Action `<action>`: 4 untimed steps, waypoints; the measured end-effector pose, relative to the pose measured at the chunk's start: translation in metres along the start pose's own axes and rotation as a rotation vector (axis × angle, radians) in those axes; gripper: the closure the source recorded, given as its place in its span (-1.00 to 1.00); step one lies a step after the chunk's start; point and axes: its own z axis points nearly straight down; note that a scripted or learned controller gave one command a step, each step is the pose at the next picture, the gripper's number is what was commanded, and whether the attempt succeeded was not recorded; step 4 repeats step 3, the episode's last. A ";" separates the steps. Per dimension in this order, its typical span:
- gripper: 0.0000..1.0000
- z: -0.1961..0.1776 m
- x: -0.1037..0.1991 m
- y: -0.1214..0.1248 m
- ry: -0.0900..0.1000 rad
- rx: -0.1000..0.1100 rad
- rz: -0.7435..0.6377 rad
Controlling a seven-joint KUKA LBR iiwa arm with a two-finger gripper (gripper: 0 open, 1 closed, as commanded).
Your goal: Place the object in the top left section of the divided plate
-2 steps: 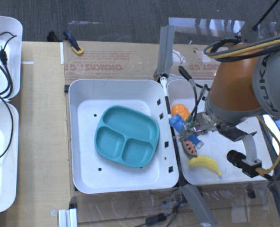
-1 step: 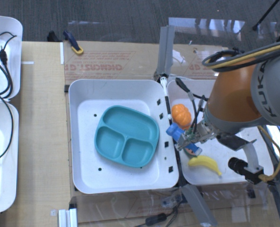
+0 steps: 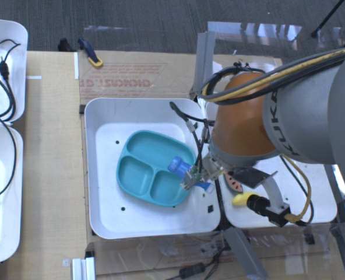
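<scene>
A teal divided plate (image 3: 144, 156) lies in the left bin (image 3: 102, 156), with one long section at its far side and two smaller ones at its near side. A small blue object (image 3: 177, 166) sits at the plate's right edge, over the rim by the long section's right end. My gripper (image 3: 191, 178) hangs just right of and below that object, touching or nearly touching it. A second bit of blue (image 3: 204, 186) peeks out under the gripper, beside the plate. The arm's orange band and grey wrist hide much of the right bin.
The right bin (image 3: 312, 209) holds a red watermelon-slice toy (image 3: 234, 185) and a yellow piece (image 3: 241, 200) with a black end. Cables dangle from the wrist near the plate. A blue and yellow clamp (image 3: 90, 52) lies on the bench at the back left.
</scene>
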 end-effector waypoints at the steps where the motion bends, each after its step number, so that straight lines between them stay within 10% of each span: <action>1: -1.00 0.000 0.000 0.000 0.000 0.000 0.001; 2: 1.00 -0.007 -0.001 -0.001 0.001 0.005 0.003; 3: -1.00 -0.007 -0.001 -0.001 0.000 0.005 0.004; 4: -1.00 -0.007 -0.001 -0.001 0.000 0.005 0.004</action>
